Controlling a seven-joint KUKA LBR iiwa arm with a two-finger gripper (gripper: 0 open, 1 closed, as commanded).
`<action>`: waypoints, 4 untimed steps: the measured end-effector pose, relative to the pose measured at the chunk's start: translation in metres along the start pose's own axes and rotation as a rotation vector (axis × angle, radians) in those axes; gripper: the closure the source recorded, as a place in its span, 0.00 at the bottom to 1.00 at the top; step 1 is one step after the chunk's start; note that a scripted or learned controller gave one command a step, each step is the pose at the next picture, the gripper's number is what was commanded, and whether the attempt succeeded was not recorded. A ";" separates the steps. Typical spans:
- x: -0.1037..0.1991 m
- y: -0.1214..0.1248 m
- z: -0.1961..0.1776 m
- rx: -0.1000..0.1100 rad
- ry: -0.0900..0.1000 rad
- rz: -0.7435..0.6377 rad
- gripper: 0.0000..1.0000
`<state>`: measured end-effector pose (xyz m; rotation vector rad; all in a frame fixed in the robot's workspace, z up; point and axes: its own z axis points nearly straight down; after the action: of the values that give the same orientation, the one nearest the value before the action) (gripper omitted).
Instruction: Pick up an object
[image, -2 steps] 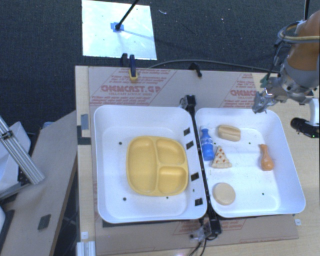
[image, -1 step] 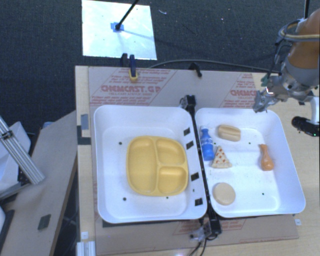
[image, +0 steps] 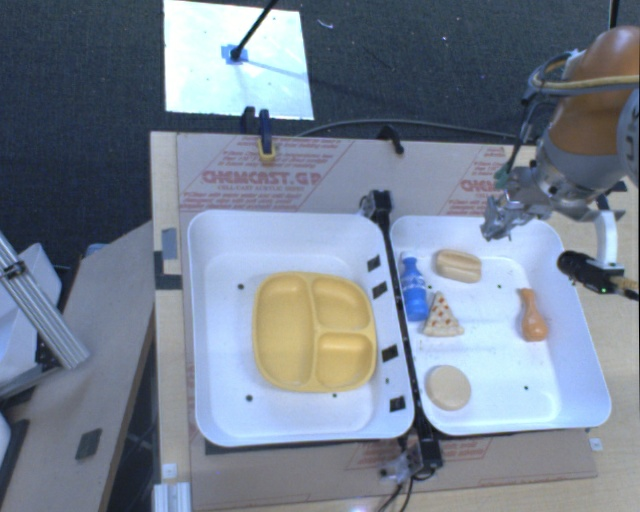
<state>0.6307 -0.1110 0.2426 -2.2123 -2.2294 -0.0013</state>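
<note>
Nearest the camera in the right bin (image: 578, 395) lies a round cream disc (image: 448, 386) at about six o'clock of that bin, one of five items there; going back, a pizza slice toy (image: 441, 316) sits near the centre just beside a blue bottle (image: 411, 288) that lies along the nine o'clock wall, an orange drumstick-like piece (image: 531, 315) rests at three o'clock well apart from the others, and a tan bread roll (image: 458, 265) lies toward twelve o'clock. The left bin (image: 222, 400) carries a single yellow divided plate (image: 314, 331) with three compartments. Farthest back, the gripper (image: 497, 222) hangs over the far rim of the right bin at about one o'clock, holding nothing; whether it stands wide or narrow I cannot tell from this slant. So the count is one disc, one slice, one bottle, one drumstick piece, one roll, one plate, two bins on the table (image: 110, 300). Judging the step as the approach before a grasp, the roll looks the closest target; a good try would centre over it and descend straight, staying clear of the bin wall and of the slice and bottle that crowd each other
</note>
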 end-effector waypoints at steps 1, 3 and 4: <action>0.050 -0.014 0.006 -0.001 0.001 -0.001 1.00; 0.146 -0.066 0.008 0.000 0.002 -0.002 1.00; 0.188 -0.089 0.021 0.002 0.001 -0.001 1.00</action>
<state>0.5405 0.0761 0.2221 -2.2099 -2.2287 0.0002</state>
